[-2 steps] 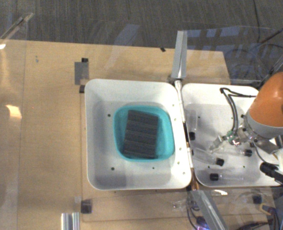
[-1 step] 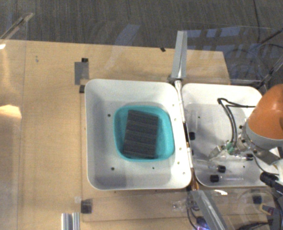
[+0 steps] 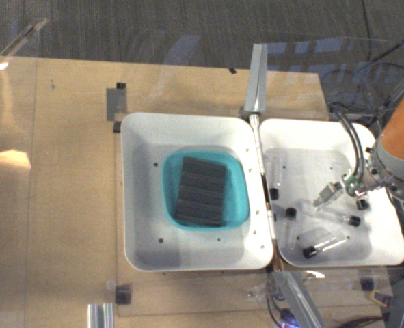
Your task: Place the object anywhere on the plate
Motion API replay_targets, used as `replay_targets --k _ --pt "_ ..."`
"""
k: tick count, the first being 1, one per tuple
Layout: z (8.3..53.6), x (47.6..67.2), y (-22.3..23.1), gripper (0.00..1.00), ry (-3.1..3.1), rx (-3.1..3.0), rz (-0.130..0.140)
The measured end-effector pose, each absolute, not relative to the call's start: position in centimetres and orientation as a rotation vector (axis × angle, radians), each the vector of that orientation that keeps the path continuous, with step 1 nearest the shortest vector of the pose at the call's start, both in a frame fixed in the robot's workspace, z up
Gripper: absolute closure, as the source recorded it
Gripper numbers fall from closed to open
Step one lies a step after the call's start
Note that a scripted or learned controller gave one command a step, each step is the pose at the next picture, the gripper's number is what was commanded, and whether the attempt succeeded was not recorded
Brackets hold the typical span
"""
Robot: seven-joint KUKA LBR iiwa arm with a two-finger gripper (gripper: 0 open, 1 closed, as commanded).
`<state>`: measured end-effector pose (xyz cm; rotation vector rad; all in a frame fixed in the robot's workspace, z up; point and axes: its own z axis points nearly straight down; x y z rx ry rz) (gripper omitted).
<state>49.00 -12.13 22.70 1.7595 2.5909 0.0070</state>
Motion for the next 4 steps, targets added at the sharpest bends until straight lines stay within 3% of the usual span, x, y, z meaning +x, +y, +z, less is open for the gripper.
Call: replay_targets --k 1,2,3,4 --pt "30.6 52.7 -11.0 0.0 2.488 1.902 0.008" --pt "38.7 55.8 -15.6 0.0 2.339 2.078 0.009" --pt "43.3 53.4 -17.5 0.0 2.155 2.268 0.009" --pt "35.0 48.8 -15.7 0.0 2.0 2.416 0.004"
